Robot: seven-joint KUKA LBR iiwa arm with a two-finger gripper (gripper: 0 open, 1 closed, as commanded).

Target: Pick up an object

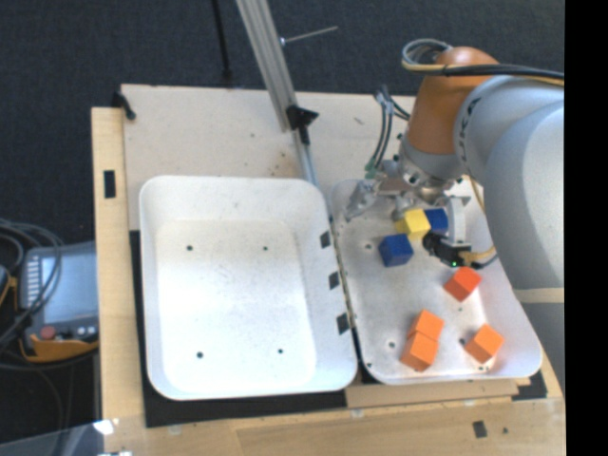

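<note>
My gripper (369, 196) hangs over the far left corner of the right bin (380, 350), below the orange-banded wrist. Just to its right lie a yellow block (415, 221) and a blue block (438, 219), partly under the wrist. Another blue block (396, 250) sits a little nearer the camera, below and to the right of the gripper. A red block (463, 284) lies further right. Two orange pieces (424, 338) stand stacked near the bin's front, with one more orange block (484, 343) beside them. I see nothing held by the gripper.
The left bin (237, 283) stands beside the right one, their rims touching. A slanted metal rail (271, 55) rises from the back of the bench. The arm's grey body covers the right bin's far right side. A pendant with cables (52, 297) lies off the bench at left.
</note>
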